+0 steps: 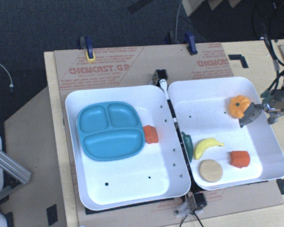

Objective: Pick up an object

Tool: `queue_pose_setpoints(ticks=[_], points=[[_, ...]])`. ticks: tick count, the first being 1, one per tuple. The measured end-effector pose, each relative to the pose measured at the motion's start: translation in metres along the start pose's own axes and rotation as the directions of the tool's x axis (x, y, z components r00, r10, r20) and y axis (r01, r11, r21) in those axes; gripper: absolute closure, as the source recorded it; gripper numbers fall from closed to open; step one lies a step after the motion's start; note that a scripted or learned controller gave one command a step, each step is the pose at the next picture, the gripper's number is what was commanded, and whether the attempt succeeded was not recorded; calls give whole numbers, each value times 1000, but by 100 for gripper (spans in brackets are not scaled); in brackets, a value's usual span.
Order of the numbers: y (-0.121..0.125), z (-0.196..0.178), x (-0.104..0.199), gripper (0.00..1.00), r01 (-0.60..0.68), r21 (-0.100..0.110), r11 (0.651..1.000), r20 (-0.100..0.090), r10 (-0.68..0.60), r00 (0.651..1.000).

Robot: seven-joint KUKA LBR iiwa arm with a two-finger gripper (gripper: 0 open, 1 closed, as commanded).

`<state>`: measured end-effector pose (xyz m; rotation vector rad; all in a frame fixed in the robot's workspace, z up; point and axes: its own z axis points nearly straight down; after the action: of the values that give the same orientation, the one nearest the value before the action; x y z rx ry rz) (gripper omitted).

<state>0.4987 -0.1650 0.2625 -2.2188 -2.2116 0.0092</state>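
tabletop (60,142): pale wood bench on dark floor, brown printed board under two white bins, blue clamps at the far edge.
left bin (124,188): holds a blue divided plate (110,130) in its upper left; small orange block (151,134) touching the plate's right rim.
right bin (205,97): green pepper (188,145) against the left wall, yellow banana (206,147) just beside it, tan round disc (210,170) below the banana, red piece (240,159) to the lower right, orange pumpkin-like piece (238,106) upper right.
tool (248,116): comes in from the right edge over the right bin's right side, dark tip just below-right of the orange pumpkin-like piece.
key relation: that piece lies up and to the left of the tool tip, touching or nearly so; cannot tell which. My read: it is the likeliest target, roughly round, no long axis to line up with. The red piece is next nearest, below the tip.
tool state: fingers blur into one dark shape; cannot tell apart or together. Nothing visibly between them.
hidden: wrist cut off at the frame's right edge; tool height above the bin floor unclear.
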Motion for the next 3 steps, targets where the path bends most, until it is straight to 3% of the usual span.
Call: queue_pose_setpoints(ticks=[1,3], points=[[2,-5,0,0,3,-11,1000,3,-3,1000],[5,81,2,0,3,-4,1000,-1,-3,1000]])
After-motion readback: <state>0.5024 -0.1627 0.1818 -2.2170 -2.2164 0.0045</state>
